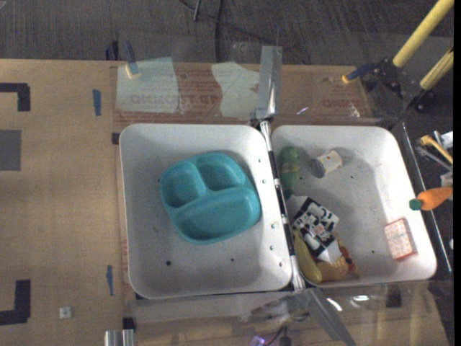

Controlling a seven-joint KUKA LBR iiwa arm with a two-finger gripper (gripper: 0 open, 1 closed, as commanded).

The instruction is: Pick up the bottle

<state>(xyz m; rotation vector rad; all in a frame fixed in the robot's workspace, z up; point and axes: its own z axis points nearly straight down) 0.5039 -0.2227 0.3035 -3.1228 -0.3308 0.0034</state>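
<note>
Starting at the right edge of the right bin [360, 134], an orange, tapered object [435, 198] with a green tip lies across the rim, partly cut off at the picture's side. Just inside that edge, toward the near right corner, a small pink-red packet [400, 238] lies flat on the bin floor.

The bottle [289, 167] is green and lies on its side in the far left corner of the right bin, pressed against the left wall beside the divider between the bins. Its long axis runs from the far edge toward the near edge, roughly parallel to that wall. The far end looks darker and the near end paler, but the picture is too soft to tell which end is the neck (no cap or label can be made out). Just beside it, toward the bin's middle, a short cream cylinder [326, 163] with a grey end lies tilted, apart from the bottle.

Along the same left wall, nearer the near edge, sits a black-and-white patterned item [315, 222]. It overlaps a yellow banana-shaped thing [305, 259] and a brownish object [340, 268] in the near left corner, and their outlines run together, so each is partly hidden.

In the left bin [144, 251], a teal divided plate [209, 197] rests near the middle, turned at a slant to the bin's edges.
</note>
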